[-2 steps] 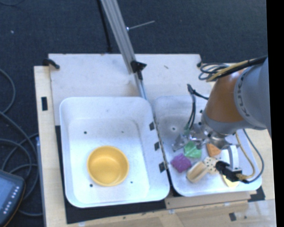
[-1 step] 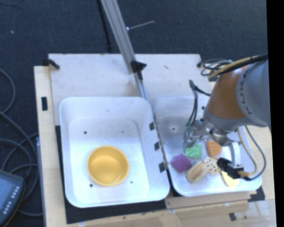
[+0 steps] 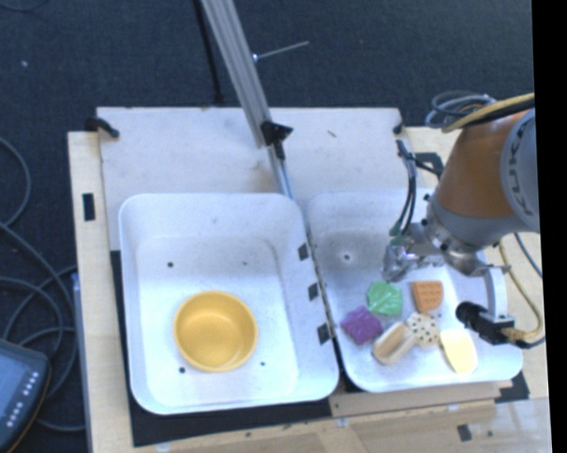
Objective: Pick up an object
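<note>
In the right bin (image 3: 345,242) lie several small objects: a green block (image 3: 385,299), a purple block (image 3: 361,325), an orange waffle-like piece (image 3: 427,294), a tan cylinder (image 3: 392,344), a spotted cube (image 3: 422,328) and a pale yellow piece (image 3: 459,349). My gripper (image 3: 398,261) hangs just above the green block, at its far edge. Nothing shows between its fingers. The left bin (image 3: 153,236) holds a yellow bowl (image 3: 216,330).
A metal pole (image 3: 244,72) slants across the back of the bench toward the gap between the bins. Cables run along the arm at the right. The far part of the right bin has free floor.
</note>
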Tool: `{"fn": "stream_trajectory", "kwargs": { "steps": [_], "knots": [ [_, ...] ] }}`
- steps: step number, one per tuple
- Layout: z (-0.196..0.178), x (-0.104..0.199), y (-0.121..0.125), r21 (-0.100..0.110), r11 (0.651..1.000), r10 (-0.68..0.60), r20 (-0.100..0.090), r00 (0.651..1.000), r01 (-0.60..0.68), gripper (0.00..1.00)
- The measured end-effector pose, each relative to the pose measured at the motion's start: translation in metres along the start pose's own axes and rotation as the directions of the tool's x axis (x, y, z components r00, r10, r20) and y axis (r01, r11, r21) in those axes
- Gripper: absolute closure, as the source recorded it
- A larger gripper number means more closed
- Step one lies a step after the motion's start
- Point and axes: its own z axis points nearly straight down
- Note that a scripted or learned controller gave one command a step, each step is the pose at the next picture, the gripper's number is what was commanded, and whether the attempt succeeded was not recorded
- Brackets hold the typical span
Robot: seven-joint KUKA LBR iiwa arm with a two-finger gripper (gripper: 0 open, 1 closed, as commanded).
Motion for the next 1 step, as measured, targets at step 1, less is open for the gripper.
{"fn": "stream_trajectory", "kwargs": {
  "steps": [1],
  "knots": [
    [-0.0192,-0.0011,0.0018,0.003,1.000,-0.005,-0.001,1.000,0.005,1.00]
  ]
}}
